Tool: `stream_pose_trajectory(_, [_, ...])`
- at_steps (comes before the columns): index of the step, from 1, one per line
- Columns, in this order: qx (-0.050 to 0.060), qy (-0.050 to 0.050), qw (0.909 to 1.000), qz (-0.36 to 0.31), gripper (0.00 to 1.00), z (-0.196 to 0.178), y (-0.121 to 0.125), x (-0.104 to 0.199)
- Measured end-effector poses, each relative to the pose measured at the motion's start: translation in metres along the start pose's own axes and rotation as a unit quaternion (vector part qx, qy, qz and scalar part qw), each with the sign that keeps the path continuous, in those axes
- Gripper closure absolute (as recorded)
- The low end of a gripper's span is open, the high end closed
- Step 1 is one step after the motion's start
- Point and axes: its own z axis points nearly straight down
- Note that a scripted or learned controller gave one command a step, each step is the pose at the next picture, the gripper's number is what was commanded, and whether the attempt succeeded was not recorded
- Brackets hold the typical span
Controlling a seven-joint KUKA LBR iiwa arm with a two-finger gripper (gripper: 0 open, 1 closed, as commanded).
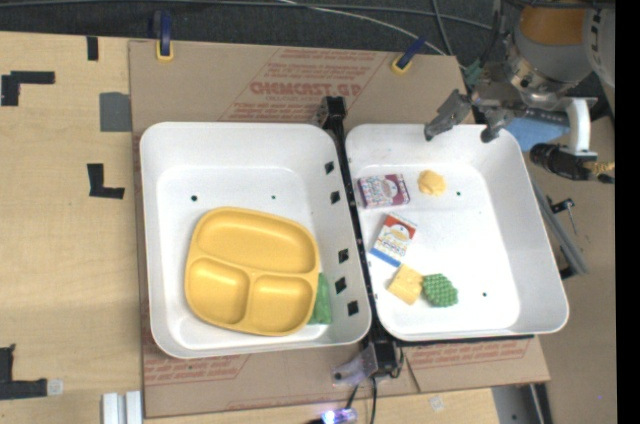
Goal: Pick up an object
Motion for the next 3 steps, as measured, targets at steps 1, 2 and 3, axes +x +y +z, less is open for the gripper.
stream_pose_trajectory(1, [-0.007,-0.001,1.0000,-0.002,0.00,-0.008,0.002,0.000])
stream_pose_trajectory(2, [-0.004,-0.001,1.0000,-0.001,0.00,0.054,0.006,-0.004])
stream_pose_trajectory(3, [-0.004,-0.001,1.0000,-0.002,0.00,0.111,0.015,0.003])
